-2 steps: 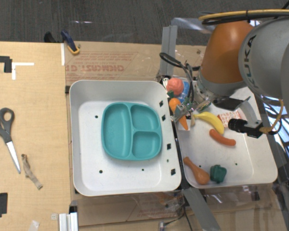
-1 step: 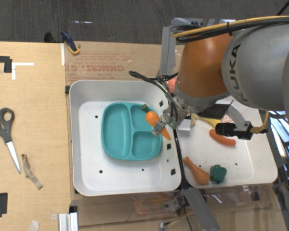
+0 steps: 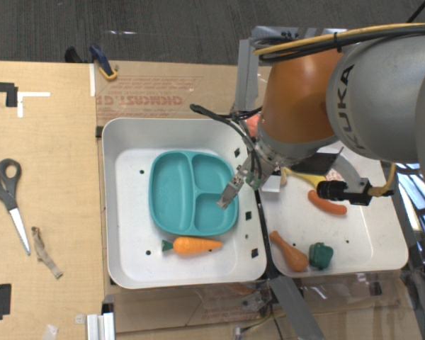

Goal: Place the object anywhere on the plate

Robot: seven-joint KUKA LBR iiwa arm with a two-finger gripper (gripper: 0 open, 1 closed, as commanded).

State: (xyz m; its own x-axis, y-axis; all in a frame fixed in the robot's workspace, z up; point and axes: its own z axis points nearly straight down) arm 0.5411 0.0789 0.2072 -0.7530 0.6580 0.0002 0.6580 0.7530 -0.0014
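The plate [image 3: 191, 193], a teal dish with three compartments, lay in the left bin [image 3: 120, 211], and just below its lower edge a toy carrot [image 3: 193, 246] rested on the bin floor, close to the rim but apparently not on it. In the right bin [image 3: 382, 246] we saw an orange sausage-shaped piece [image 3: 327, 202], a tan drumstick-like piece [image 3: 289, 253] and a green pepper-like piece [image 3: 321, 255].

The tool [image 3: 230, 193] hung over the plate's right-hand compartments, its slim metal tip slanting down toward the dish. We could not tell how far it was parted, and we saw nothing between its tips.

We judged the task to be at or near a placing step, yet no object lay on the plate, so a pick probably remained to be done. The task did not name its object; the carrot seemed the nearest candidate. The next move, in our view, called for descending squarely over one piece, closing across its narrow width, then lifting clear of the plate's raised rim before release.
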